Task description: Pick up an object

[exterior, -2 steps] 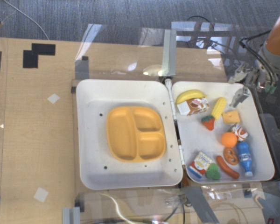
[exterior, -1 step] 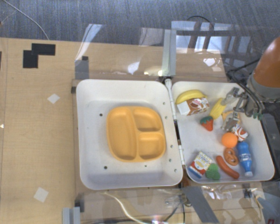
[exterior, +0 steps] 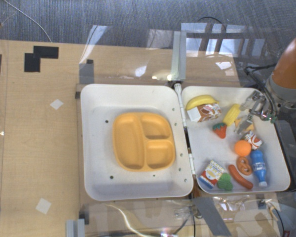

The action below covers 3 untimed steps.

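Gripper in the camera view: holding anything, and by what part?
Nothing is held. The two-finger gripper hangs open over the right white bin, with no item between its fingers, just right of the yellow corn-shaped toy and above the orange ball.

Right bin crowded, left bin roomy

The yellow divided tray [exterior: 143, 141] leaves open floor around it in the left bin [exterior: 96, 132]; the banana [exterior: 201, 101], orange [exterior: 242, 147] and blue bottle [exterior: 258, 168] crowd the right bin [exterior: 202, 152].

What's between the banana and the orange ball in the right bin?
Camera view: between the banana and orange ball lie a small carton and a strawberry.
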Each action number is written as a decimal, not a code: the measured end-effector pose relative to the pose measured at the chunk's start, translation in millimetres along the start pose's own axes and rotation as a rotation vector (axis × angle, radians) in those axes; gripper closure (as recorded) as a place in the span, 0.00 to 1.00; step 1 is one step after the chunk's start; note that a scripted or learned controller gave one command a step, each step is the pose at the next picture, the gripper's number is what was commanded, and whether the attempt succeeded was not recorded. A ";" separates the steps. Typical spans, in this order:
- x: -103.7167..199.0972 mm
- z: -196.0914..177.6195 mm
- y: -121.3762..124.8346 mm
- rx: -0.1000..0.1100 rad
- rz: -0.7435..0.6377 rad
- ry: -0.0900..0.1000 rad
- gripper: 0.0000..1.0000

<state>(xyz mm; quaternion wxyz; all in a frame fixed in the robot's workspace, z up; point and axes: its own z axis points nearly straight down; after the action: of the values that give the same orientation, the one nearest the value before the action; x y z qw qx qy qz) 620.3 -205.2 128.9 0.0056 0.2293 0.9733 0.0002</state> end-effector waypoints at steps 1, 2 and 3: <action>9.3 5.8 -4.5 0.002 0.358 0.003 0.00; 1.2 -10.6 -0.6 0.001 0.529 0.002 0.00; -28.2 -16.0 15.2 0.002 0.965 0.002 0.00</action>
<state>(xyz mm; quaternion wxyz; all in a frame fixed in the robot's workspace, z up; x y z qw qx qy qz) 652.2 -204.1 145.2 0.0039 0.6548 0.7558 0.0021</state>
